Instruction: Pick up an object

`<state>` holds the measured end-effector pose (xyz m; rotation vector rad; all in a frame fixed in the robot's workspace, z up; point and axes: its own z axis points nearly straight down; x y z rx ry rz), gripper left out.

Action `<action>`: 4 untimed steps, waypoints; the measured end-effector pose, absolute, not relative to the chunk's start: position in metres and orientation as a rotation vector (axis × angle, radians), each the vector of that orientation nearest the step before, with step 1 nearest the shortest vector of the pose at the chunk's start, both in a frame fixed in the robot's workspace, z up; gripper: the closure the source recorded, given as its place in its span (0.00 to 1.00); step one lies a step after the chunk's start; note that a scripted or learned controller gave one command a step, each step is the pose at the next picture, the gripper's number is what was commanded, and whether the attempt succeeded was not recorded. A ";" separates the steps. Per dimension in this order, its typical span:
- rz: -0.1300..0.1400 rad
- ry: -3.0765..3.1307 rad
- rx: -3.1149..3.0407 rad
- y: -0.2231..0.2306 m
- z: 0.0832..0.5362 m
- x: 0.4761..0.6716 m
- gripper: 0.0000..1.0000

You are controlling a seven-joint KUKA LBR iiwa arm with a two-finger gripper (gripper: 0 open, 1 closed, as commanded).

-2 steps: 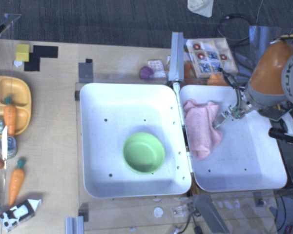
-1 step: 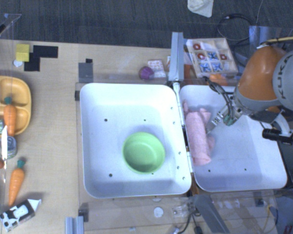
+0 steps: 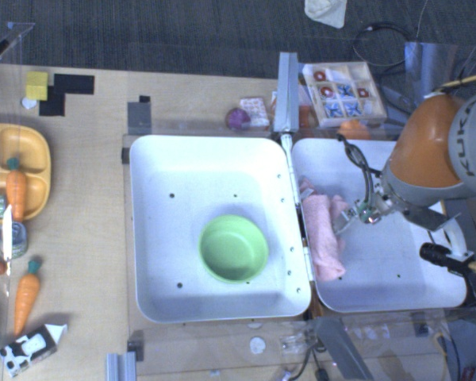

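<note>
Pink cloth point(image 3: 321, 236), folded/rolled, lies in the right bin point(image 3: 404, 288) hard against its left wall, next to the divider between the bins. Long axis runs roughly top-to-bottom of the view, slightly slanted. A looser bunched bit sticks out on its upper right side.

Gripper point(image 3: 351, 217) sits in the same bin, just beside the cloth's upper right part, fingertips pointing left toward it. Cloth lies left and slightly below the tips. Whether anything touches it yet: too small to tell. Jaw state: can't tell, the fingers are thin and blurred against the white bin, so no claim of a grasp.

Judgement: the approach comes in from the right, across the cloth's long axis, which is the good way to pinch it. Risk is the bin wall right behind the cloth: little room for the far finger, and the tips may just catch the loose fold.

Left bin point(image 3: 166, 181) holds a green bowl point(image 3: 234, 248), well apart from the gripper.

Writing: "KU" legible on the grey arm point(image 3: 460, 157) by the orange band, rest cut off. Tic-tac-toe board point(image 3: 343, 94) beyond the bins shows X/O marks, no readable text.
</note>
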<state>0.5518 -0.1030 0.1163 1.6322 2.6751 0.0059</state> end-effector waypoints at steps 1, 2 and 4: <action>0.015 2.341 2.076 -0.111 0.093 0.631 0.00; 0.009 2.262 2.164 -0.150 0.207 0.619 0.00; 0.019 2.441 1.945 -0.087 0.094 0.608 0.00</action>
